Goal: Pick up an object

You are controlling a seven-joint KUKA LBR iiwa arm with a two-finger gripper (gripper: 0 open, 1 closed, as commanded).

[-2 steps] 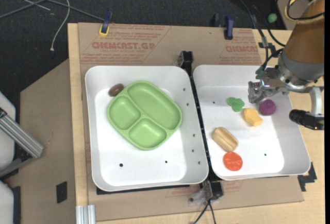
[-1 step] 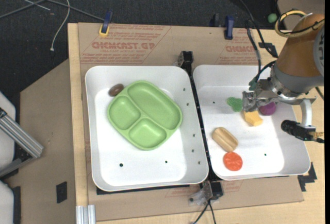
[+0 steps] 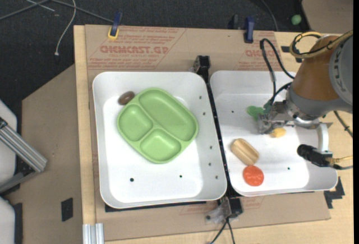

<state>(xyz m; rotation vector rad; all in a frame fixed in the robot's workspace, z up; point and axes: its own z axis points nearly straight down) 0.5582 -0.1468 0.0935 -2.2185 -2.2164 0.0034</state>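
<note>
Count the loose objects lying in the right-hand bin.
4: a green piece and a yellow piece by the gripper, a tan bread roll near the left wall, a red ball in front. The arm may hide others.

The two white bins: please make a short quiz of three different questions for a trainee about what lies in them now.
1. True or false: the green divided plate lies in the left bin.
2. Which item in the right bin is nearest the camera?
A. the tan bread roll
B. the red round item
C. the small yellow item
3. Fill in: the small brown item touches the plate's far-left ____.

Key
1. True.
2. B.
3. Edge. The claw is over the right bin, beside a green item.
</note>
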